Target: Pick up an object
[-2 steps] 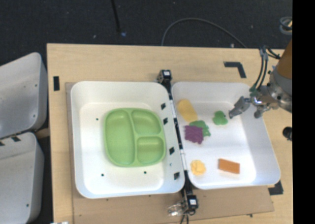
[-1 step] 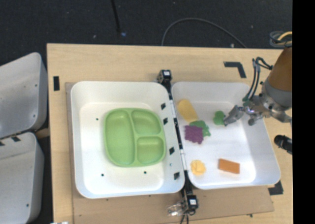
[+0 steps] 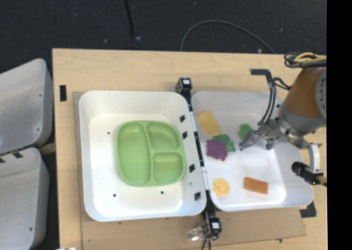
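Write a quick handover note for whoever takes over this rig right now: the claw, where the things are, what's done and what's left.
Claw: low in the right bin, beside a small green piece; nothing visibly held, and open or shut cannot be told.
Right bin: yellow piece near the divider, purple toy with a green toy touching it, round yellow piece, orange block.
Left bin: a green divided plate.
Done: the arm has reached into the right bin.
Left: grip one object and lift it; no pick is visible yet.
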{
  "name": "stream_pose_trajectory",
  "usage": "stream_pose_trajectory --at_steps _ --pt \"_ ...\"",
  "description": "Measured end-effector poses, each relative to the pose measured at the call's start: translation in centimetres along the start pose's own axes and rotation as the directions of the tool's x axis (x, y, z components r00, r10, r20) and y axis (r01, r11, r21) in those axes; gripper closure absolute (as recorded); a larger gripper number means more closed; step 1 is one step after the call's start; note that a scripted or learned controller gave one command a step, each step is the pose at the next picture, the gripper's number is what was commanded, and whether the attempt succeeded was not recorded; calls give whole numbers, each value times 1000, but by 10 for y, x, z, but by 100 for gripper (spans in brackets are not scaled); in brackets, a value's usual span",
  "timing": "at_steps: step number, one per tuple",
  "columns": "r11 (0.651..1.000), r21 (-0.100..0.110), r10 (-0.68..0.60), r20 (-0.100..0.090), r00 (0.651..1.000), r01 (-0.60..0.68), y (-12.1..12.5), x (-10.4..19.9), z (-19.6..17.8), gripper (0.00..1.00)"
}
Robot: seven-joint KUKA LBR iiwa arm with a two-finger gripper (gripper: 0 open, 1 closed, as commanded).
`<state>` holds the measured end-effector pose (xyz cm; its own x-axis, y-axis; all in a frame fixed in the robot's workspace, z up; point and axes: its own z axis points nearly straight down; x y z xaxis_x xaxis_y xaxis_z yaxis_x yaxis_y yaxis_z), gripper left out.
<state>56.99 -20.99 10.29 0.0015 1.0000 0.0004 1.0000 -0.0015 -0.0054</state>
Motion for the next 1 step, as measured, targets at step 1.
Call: stream_pose_trajectory --at_steps 1 --pt "1000 -3 3 1 1000 -3 0 -1 3 0"
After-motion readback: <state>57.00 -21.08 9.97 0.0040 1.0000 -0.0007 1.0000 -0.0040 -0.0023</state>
